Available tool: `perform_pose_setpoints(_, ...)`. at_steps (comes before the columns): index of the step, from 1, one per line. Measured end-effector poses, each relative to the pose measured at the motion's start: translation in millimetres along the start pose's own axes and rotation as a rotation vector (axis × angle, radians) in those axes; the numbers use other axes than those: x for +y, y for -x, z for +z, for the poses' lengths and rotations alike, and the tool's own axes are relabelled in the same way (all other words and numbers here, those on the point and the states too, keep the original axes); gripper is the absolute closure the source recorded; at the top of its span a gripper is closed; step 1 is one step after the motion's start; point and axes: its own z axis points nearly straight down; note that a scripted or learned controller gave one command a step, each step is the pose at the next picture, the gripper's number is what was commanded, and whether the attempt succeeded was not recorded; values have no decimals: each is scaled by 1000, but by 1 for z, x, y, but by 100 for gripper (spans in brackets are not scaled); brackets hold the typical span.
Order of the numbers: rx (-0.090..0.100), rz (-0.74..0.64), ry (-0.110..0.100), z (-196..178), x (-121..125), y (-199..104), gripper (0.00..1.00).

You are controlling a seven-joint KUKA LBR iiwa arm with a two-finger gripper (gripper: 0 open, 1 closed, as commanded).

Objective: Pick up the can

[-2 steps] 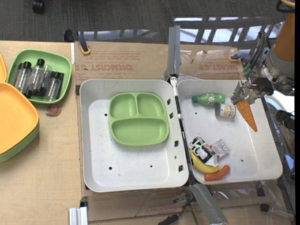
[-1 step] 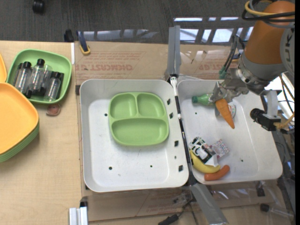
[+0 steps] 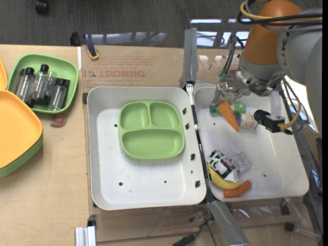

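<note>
A small pale can (image 3: pixel 248 121) lies on its side at the back of the right bin (image 3: pixel 277 183), touching an orange carrot (image 3: pixel 229 116) on its left. A small green piece (image 3: pixel 239 107) shows just behind the can. My gripper (image 3: pixel 222 94) hangs over the back left corner of this bin, right above the carrot's thick end and a little left of the can. I see nothing held in it.
In the front of the right bin lie a banana (image 3: pixel 220 180), an orange-red sausage (image 3: pixel 238 189) and a crumpled black-and-white packet (image 3: pixel 225 163). A green divided plate (image 3: pixel 151 130) sits in the left bin (image 3: pixel 102 188). A green tray of vials (image 3: pixel 42 83) and orange plates (image 3: pixel 18 132) stand on the bench at left.
</note>
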Motion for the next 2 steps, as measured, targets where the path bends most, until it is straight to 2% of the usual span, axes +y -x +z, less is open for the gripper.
perform_pose_setpoints(1,2,107,-2,58,-94,39,100)
perform_pose_setpoints(2,1,-159,0,0,-112,-19,100)
